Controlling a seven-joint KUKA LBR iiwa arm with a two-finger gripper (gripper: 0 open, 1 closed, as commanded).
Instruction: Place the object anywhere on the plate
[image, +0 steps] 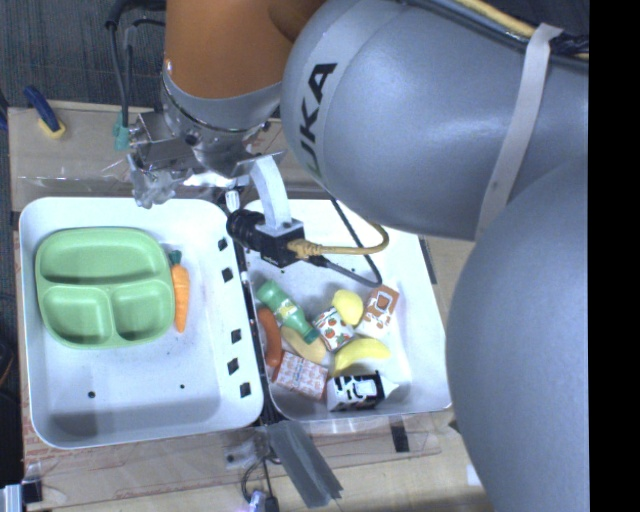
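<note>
On the left bin's floor (150, 400) sits the green plate (104, 286), a carrot (180, 297) lying just beside its right edge. Above the bin's far rim hangs my tool (160, 178); I cannot tell its opening. Toys fill the right bin (420, 390).

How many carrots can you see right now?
2. One carrot lies in the left bin, against the green plate's right edge. The other carrot is in the right bin's pile, lower left; more may be buried.
</note>
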